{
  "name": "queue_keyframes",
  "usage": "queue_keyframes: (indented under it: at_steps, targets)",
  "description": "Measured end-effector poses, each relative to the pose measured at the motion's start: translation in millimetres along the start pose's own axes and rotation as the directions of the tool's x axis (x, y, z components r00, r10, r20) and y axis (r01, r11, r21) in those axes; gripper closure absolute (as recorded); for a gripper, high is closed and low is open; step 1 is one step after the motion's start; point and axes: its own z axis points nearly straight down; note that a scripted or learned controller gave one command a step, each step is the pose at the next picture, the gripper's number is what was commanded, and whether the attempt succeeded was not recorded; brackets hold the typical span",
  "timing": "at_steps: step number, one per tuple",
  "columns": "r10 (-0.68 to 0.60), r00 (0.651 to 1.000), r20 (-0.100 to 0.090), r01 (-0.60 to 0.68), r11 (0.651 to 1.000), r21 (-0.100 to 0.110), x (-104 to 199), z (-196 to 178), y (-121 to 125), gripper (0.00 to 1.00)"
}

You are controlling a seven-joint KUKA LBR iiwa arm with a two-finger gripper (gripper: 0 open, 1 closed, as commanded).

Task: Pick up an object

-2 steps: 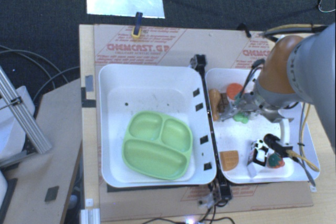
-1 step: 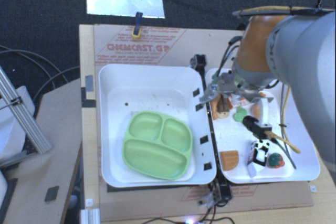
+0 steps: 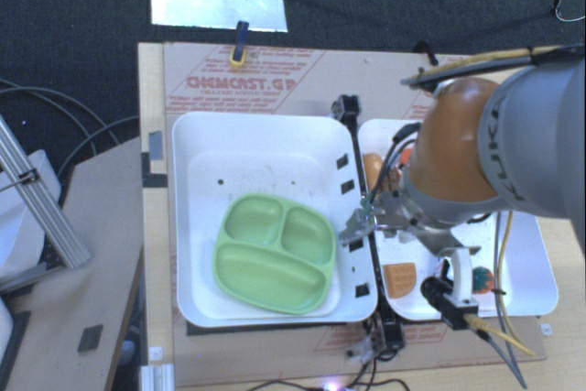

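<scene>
At the centre of the frame, just right of the wall shared by the two bins, the gripper [image 3: 362,224] hangs low over the inner edge of the shallow white right bin [image 3: 540,293]. Whether it is open or closed cannot be determined, because the wrist of the grey, orange-banded arm [image 3: 513,151] covers it from above. No object is visible in its grasp.

The nearest candidate is the small orange rectangular block [image 3: 399,277]. It lies flat on the right bin's floor, below and to the right of the gripper and apart from it. A tan, rounded oblong item [image 3: 373,168] lies above the gripper against the same bin's left wall. Cables partly cover it, so its identity is unclear. A small red-and-green item [image 3: 485,279] sits toward the lower right and is too small to identify.

The shallow white left bin [image 3: 265,128] holds the pale green three-compartment plastic plate [image 3: 275,254]. The plate lies flat in the bin's lower half, close to the right wall and just across the divider from the gripper.

The position beside the divider suggests an approach to something at the right bin's left edge. The pick is judged not yet made. The plate would probably offer only its thin rim for a grasp, while the block should be easier to take hold of.

The arm conceals much of the right bin's floor, so any contents there cannot be reported.
</scene>
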Motion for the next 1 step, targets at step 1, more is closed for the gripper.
queue_keyframes:
  at_steps: [1]
  targets:
    - [-0.005, 1.0, 0.0, 0.005, 1.0, -0.005, 83.3, 1.9, 3.5, 0.0]
